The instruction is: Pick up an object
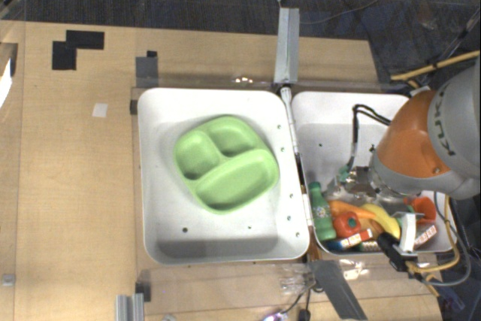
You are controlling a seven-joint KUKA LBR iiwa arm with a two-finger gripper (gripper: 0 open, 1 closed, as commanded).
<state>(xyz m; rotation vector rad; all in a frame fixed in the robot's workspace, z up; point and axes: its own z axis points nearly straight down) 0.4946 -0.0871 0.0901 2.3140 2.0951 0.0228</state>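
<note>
The right bin (pixel 331 116) holds a pile of small items along its near edge: a green bottle (pixel 319 205), an orange-red toy (pixel 346 225), a yellow banana (pixel 382 219), an orange cup (pixel 425 208) and a red-and-white packet (pixel 359 240). My gripper (pixel 366 188) is low in this bin, just above and behind the pile, under the grey and orange wrist (pixel 409 146). Its fingertips are hidden among the items. Nothing shows as lifted.
The left bin (pixel 158 124) holds a green divided plate (pixel 225 162) near its middle. A metal post (pixel 286 49) stands at the divider behind the bins. Cables (pixel 361 116) run along the wrist. The bare bench (pixel 68 184) lies to the left.
</note>
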